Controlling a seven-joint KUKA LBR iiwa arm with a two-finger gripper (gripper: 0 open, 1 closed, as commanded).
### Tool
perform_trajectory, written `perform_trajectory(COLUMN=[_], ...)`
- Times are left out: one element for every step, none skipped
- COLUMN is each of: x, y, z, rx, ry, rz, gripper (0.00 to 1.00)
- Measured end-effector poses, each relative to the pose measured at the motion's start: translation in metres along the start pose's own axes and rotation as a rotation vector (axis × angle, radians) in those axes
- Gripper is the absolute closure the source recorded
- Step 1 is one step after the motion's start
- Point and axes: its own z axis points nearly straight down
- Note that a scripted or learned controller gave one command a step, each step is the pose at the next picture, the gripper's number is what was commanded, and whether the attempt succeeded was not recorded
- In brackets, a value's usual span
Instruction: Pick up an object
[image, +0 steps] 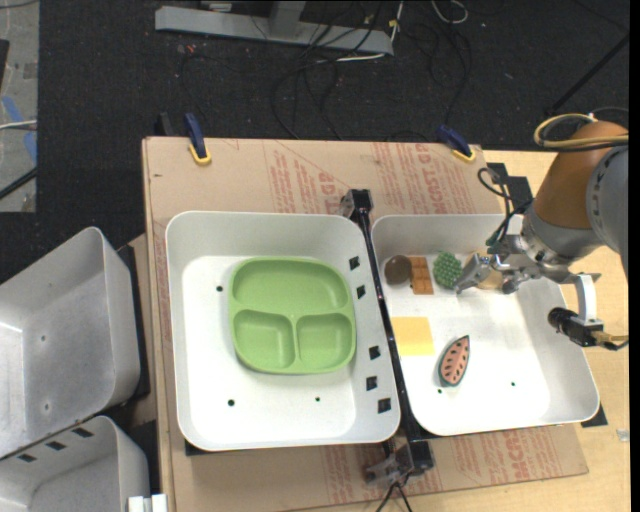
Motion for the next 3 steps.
perform_trajectory(x=[0.000, 0.007, 0.003], y=[0.002, 0.011, 0.018], z=[-0.014, -0.063, -0.110], rx=[-0.007, -0.012, -0.012], ry=[-0.002, -0.003, -0.004], rz=[-0.001, -0.005, -0.004], gripper=[1.00, 1.00, 1.00])
